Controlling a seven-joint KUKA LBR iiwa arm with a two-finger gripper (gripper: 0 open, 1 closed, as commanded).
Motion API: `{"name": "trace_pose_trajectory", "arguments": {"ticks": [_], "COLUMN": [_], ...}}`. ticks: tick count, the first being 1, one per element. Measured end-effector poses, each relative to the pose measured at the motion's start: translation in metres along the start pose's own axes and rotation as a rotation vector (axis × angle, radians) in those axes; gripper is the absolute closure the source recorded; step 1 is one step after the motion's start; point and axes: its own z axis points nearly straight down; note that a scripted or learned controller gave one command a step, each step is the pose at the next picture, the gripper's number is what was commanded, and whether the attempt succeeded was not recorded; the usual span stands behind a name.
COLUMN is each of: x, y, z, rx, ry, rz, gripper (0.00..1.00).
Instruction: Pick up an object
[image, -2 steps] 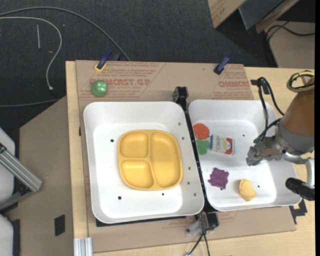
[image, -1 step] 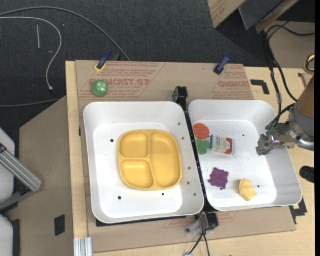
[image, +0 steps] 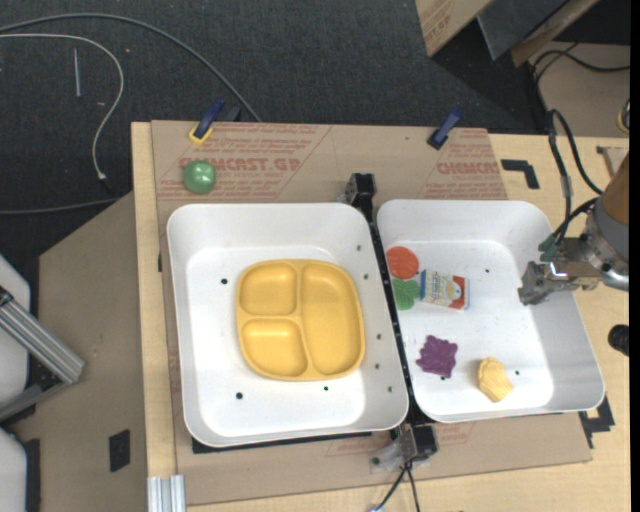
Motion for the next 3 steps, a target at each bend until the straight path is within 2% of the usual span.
{"name": "trace_pose_trajectory", "arguments": {"ticks": [1,2,3], "x": [0.053,0.108,0.167], "y": [0.006,0.007,0.005], "z": [-0.01,0.004,-0.001], "rx": [0.001,0.007,0.005], "ry": [0.002,0.005,0.004], "rz": [-0.006,-0.005,-0.006], "gripper": [1.0,1.0,1.0]}}
